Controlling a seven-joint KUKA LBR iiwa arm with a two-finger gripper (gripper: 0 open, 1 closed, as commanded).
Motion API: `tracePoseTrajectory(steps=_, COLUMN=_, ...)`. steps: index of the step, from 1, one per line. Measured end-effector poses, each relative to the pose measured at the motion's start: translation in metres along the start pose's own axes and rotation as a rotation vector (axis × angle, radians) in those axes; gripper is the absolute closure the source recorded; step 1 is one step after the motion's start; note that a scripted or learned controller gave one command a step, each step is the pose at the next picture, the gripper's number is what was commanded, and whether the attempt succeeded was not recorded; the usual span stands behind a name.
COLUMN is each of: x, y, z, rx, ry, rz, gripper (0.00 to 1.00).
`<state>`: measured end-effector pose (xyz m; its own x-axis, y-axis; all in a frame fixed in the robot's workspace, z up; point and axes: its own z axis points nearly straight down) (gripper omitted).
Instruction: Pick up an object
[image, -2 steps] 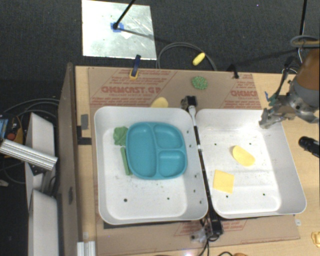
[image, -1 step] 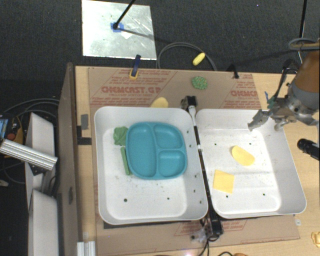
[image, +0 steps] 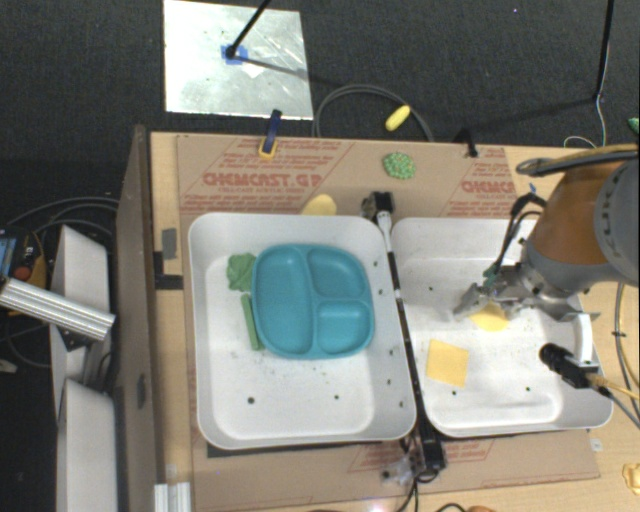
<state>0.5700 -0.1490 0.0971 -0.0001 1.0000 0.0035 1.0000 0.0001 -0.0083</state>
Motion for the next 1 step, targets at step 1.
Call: tracePoseTrajectory(steps=1, x=-0.0364, y=-0.0046, z=0.0133, rx=-0.008, ry=-0.005, rz=0.002, gripper=0.0)
